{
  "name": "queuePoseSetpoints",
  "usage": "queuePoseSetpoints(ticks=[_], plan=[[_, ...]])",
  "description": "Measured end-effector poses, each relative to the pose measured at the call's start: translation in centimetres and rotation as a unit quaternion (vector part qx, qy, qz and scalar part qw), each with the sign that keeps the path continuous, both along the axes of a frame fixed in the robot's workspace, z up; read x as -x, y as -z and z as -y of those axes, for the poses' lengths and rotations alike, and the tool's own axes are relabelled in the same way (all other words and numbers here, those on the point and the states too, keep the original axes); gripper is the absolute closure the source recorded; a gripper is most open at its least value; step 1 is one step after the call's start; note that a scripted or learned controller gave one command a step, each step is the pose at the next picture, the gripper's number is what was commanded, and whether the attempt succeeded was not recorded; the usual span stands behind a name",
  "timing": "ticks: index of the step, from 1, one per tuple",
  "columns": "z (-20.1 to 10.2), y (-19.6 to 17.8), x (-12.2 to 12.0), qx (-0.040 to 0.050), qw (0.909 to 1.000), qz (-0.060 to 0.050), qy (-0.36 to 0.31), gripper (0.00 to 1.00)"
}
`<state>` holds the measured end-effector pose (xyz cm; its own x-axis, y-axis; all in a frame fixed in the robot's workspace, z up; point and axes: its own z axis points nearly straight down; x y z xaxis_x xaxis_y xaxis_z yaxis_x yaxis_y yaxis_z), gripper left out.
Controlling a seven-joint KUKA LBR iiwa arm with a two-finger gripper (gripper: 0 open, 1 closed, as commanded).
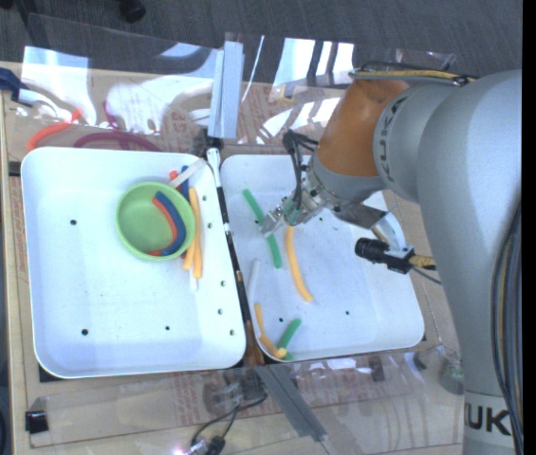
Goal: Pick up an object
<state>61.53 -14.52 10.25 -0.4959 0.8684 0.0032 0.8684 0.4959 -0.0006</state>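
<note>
My gripper (pixel 281 218) is low in the right bin (pixel 381 320), near its upper left part. Its tip is between two short green sticks, one (pixel 251 206) just to the left and one (pixel 273 251) just below. A long orange stick (pixel 297 265) lies slanted right beside the lower green one. Near the bin's front edge lie another green stick (pixel 289 331) and a thin orange one (pixel 265 328). Nothing can be seen held at the tip.
The left bin (pixel 87 301) holds a green bowl (pixel 149 221) with red and blue pieces in it, and orange sticks (pixel 194 245) beside it. A black fitting with a cable (pixel 381 251) sits over the right bin. The arm's large grey body (pixel 457 178) covers the right side.
</note>
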Motion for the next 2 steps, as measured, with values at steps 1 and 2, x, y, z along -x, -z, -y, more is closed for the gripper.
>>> queuePoseSetpoints(ticks=[1, 2], plan=[[0.34, -10.09, -2.96, 0.0009, 0.9998, 0.003, 0.017, 1.00], [0.31, -9.99, -2.93, 0.0007, 0.9999, 0.002, 0.017, 0.00]])
